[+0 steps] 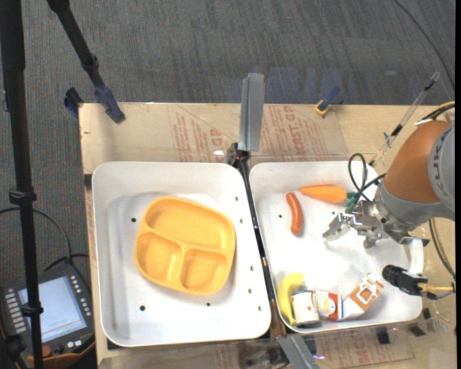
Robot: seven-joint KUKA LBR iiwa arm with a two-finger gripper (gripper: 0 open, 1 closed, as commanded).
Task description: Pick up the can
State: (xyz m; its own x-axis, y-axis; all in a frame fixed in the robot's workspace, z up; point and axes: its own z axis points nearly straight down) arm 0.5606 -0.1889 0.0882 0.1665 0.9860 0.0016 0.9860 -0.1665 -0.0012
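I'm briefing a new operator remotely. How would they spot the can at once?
Start at the right white bin and go to its near edge. There the can lies on its side between a banana and a small carton; its round metal end sets it apart.

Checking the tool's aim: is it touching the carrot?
Apart. The camera view shows bare white bin floor between the tool and the carrot, which lies above and left of it.

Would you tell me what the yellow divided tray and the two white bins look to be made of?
The yellow divided tray looks like moulded plastic with a matte to soft-sheen finish: even colour, rounded compartment edges. The left bin and right bin look like thin formed white plastic, with smooth rounded rims, though coated metal cannot be excluded.
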